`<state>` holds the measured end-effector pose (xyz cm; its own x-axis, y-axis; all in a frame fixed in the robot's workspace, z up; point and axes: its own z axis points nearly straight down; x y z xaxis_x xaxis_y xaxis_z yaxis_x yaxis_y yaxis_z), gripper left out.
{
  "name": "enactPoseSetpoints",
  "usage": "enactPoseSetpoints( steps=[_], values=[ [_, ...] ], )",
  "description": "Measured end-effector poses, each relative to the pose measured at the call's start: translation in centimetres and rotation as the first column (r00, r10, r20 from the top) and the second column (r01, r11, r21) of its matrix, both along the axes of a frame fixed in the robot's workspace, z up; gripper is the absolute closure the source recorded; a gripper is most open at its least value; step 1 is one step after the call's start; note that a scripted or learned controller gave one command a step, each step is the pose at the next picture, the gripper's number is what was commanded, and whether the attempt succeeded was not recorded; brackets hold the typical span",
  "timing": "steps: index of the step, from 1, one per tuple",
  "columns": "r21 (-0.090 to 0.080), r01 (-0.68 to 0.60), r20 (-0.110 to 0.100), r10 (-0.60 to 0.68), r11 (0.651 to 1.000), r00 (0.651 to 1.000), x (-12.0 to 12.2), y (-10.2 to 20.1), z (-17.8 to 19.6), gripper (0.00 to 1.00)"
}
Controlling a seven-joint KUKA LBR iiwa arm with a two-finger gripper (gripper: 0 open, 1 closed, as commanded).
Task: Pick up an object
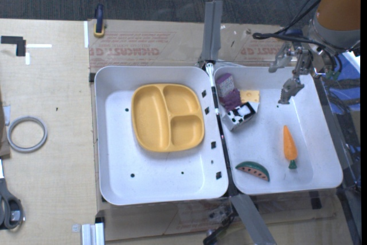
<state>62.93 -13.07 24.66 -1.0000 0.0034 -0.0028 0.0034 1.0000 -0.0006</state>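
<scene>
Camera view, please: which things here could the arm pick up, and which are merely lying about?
Pickable, in the right white bin:
orange toy carrot
watermelon slice toy
purple packet
black-and-white block
yellow wedge

Lying about:
yellow divided plate
grey tape ring
scissors

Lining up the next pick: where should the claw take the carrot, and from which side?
Grip the carrot across its orange body near the middle, coming straight down from above. It lies flat and alone on the right bin's floor, long axis running near to far, so closing across its narrow width looks safest.
</scene>
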Motion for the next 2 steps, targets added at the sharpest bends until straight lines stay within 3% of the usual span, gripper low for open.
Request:
enactPoseSetpoints(
  steps=[1,2],
  values=[
    [0.001,0.143,0.000,-0.143,0.990,0.990,-1.4,-8.2,-13.6,0.00],
    [0.001,0.359,-0.001,-0.359,0.933,0.933,-5.0,-9.0,-15.5,0.00]
  ],
)
